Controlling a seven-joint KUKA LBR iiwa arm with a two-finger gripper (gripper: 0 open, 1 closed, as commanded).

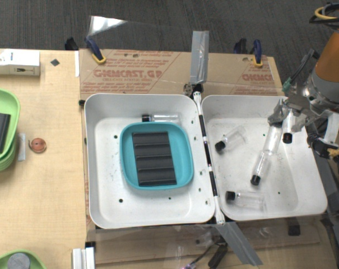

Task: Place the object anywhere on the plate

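A: Near edge of the right bin [303,206], a spare tube [245,199] lies flat.

B: Mid-bin, the gripper [281,119] pinches another tube [265,154] by its top, cap dangling, lifted clear for the plate [156,156] in the left bin [102,167].

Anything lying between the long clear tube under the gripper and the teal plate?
In the camera view, a short clear black-capped vial and the bins' shared rim lie between the long clear tube and teal plate.
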